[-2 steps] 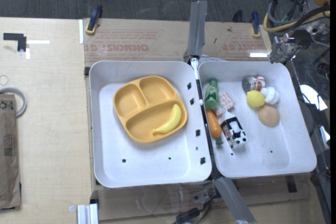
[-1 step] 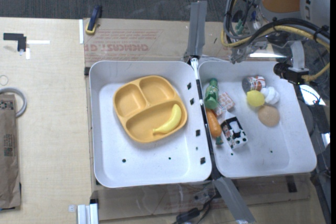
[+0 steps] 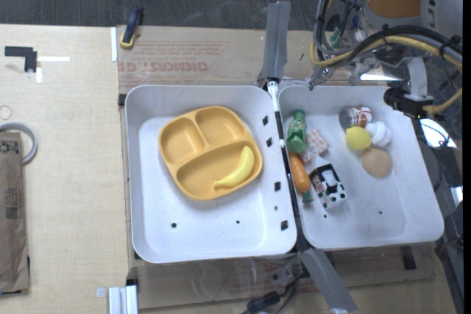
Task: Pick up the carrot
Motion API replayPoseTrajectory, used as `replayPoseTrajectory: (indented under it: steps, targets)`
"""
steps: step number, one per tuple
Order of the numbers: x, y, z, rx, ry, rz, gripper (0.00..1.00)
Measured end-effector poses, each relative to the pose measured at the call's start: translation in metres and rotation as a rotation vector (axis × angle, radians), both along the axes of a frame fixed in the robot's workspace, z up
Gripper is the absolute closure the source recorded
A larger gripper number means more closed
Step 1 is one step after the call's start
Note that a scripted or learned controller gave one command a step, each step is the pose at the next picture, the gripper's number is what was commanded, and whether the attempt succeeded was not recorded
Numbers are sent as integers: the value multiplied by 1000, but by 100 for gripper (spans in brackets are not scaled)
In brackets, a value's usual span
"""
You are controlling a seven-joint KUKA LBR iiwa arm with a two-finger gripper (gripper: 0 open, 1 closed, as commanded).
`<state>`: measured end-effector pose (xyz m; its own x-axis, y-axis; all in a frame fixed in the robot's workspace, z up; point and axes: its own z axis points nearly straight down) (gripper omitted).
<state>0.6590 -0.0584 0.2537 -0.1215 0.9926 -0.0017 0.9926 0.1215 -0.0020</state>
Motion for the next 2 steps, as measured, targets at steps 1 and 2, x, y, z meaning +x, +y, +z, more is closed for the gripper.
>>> replayPoseTrajectory:
  steps: [1, 2]
  targets:
    - [-49, -42, -123, 1, -1, 190, 0]
    - [-16, -52, -106, 0, -4, 37, 0]
